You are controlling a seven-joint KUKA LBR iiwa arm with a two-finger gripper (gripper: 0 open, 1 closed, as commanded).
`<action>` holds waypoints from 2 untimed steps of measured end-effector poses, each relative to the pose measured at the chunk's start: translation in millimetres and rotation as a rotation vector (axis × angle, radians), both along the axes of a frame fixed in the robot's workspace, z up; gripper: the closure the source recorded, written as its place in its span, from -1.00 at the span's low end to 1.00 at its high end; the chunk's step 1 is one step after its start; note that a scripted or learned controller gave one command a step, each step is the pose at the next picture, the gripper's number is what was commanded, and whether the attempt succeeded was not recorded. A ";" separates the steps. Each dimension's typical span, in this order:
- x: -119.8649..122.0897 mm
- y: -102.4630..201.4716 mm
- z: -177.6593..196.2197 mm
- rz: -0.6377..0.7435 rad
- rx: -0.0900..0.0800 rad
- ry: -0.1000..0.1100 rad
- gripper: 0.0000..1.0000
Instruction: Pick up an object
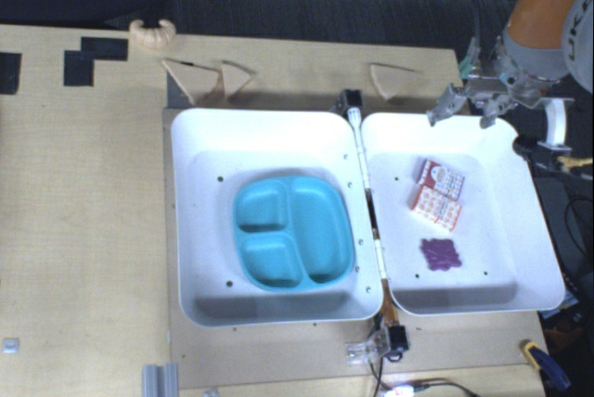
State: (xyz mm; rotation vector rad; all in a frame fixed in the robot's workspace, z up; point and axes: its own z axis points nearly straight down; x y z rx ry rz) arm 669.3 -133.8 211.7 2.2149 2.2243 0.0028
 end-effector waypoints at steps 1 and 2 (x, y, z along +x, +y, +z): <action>0.1 15.4 -122.0 0.002 0.001 0.001 -1.00; 1.8 16.0 -109.9 0.005 0.001 -0.004 1.00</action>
